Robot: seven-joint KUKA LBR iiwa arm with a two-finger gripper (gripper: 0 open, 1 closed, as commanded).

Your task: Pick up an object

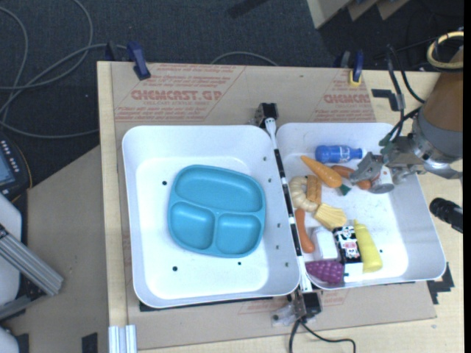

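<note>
The gripper (370,173) sits low over the right bin (412,219), near its far right side, just beside the right end of the carrot (329,172). Whether the jaws are wide, narrow or holding anything cannot be told; the metal parts blur together at this size.

Landmark: the carrot, the likeliest target given the gripper's closeness. It lies in the far half of the right bin, its long axis running from the upper left, near the divider (283,190) between the bins, down to the right, with a green stub at the right end.

Relative to the carrot:
- Blue bottle (338,153) just beyond it, lying on its side, roughly parallel.
- Pale food pieces (313,197) touching or just beside its left part, toward the near side.
- Yellow bottle (369,247) and purple grapes (326,271) well apart, at the near edge.
- Blue divided plate (215,210) in the left bin (147,168), well apart.

Judgement: a sound grasp would close across the carrot's short axis near mid-length, where neighbours are fewer. Closing at the narrow end risks a slip; closing toward the left risks catching the pale pieces.
</note>
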